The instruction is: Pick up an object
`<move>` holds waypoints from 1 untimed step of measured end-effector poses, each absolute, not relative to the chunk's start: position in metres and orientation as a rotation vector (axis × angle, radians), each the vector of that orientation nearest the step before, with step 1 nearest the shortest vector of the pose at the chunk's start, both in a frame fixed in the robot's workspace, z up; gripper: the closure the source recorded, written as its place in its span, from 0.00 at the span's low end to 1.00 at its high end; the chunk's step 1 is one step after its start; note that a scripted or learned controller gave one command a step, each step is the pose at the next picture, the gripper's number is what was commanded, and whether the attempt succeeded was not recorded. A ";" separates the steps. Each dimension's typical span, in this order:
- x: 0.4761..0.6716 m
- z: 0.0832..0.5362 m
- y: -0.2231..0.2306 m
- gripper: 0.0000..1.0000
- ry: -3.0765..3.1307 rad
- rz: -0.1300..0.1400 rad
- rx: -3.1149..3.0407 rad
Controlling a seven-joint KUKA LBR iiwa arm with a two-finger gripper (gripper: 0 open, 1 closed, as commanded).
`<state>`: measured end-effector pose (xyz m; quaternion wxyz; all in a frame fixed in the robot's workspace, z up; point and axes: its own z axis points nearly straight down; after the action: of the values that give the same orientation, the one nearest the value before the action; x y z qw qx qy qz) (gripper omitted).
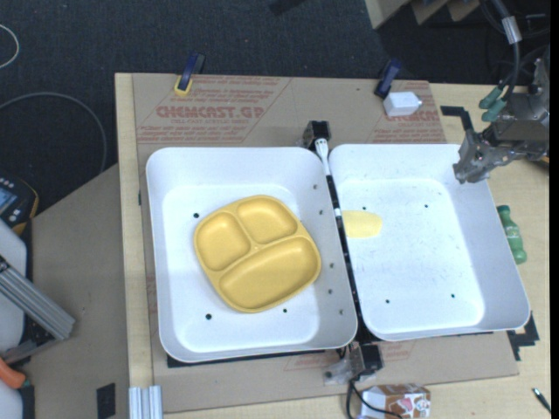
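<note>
The left bin (166,234) holds the biggest object, a yellow divided plate (256,252) with three compartments, lying flat near the middle of the bin floor. It looks like stiff molded plastic, probably light, with a smooth and maybe slippery surface. Flat on the floor, its outer rim gives little for two fingers to catch; I judge the raised ridges between the compartments, or the rim on the side where the plate is a little apart from the bin wall, to be the better places to take hold. There is free floor on all sides of the plate, more toward the far wall and the left wall.

The right bin (472,312) has a wide bare floor. A small pale yellow flat piece (361,224) lies there, just beside the divider wall between the two bins. It seems thin and light, and its closeness to that wall leaves little room for a finger on that side.

The gripper (467,168) hangs over the far right corner of the right bin, well apart from both yellow things. I cannot tell its state, since it is small and dark here, and nothing is seen in it.
</note>
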<state>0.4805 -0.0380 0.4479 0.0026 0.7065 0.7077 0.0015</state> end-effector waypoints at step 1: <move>0.479 0.417 0.043 1.00 2.234 -0.004 2.215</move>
<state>0.4791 0.0426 0.4166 -0.0020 0.7042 0.7100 -0.0013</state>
